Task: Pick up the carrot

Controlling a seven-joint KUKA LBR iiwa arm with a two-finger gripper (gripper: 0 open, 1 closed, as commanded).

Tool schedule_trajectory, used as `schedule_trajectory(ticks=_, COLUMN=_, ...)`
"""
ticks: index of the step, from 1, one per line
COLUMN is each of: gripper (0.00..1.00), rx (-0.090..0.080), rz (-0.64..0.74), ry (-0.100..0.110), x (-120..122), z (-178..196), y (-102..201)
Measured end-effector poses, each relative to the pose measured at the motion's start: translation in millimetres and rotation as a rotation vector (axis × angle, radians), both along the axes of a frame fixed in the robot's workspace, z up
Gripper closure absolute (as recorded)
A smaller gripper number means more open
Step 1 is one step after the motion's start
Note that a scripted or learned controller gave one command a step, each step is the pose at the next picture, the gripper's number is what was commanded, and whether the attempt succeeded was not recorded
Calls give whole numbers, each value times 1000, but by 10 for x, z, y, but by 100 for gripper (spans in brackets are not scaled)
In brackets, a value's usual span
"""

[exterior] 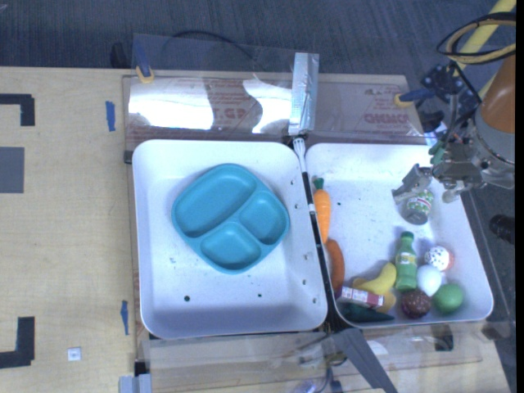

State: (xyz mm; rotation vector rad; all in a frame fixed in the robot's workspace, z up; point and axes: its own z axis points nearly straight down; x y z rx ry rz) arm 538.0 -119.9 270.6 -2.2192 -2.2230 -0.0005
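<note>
Where the arm enters from the right, its gripper (431, 183) hangs over the upper right part of the right bin (360, 166); whether it is spread or pressed together cannot be told at this slant. Nothing can be seen between its tips.

Item, small can (418, 206): lies tilted on the bin floor just below the gripper, green-labelled, contact with the tool not determinable.

Item, carrot (322, 209): orange with a green top, lying lengthwise against the left wall of the right bin, just beside the divider, well apart from the gripper. Top end points to the far side of the bench.

Item, second orange piece (335, 264): directly below the carrot along the same wall, darker, kind unclear.

Item, cluster at the bin's near right corner: green bottle (406, 256) upright; yellow banana-like piece (380, 280) beside it; white egg (428, 280); speckled ball (439, 258); dark red round fruit (416, 304); green round fruit (448, 297); a flat red-and-white packet (362, 296) at the near edge.

Item, left bin (155, 301): holds a blue three-compartment tray (231, 217), set at a slant, centred.

Item, wooden bench (57, 219): carries both bins, with black tape marks at its left.
</note>
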Motion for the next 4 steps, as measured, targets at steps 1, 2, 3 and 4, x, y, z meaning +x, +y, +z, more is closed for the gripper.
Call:
schedule_trajectory(ticks=1, gripper=0, rx=2, rz=315, ry=5, x=61, z=-778, y=964)
schedule_trajectory(ticks=2, gripper=0, rx=-1, rz=530, ry=-4, x=482, z=-859, y=1503)
schedule_trajectory(ticks=3, gripper=0, rx=-3, rz=843, ry=-7, x=1262, z=-845, y=1418)
schedule_trajectory(ticks=4, gripper=0, rx=-1, rz=1099, ry=-2, x=349, z=-851, y=1059)
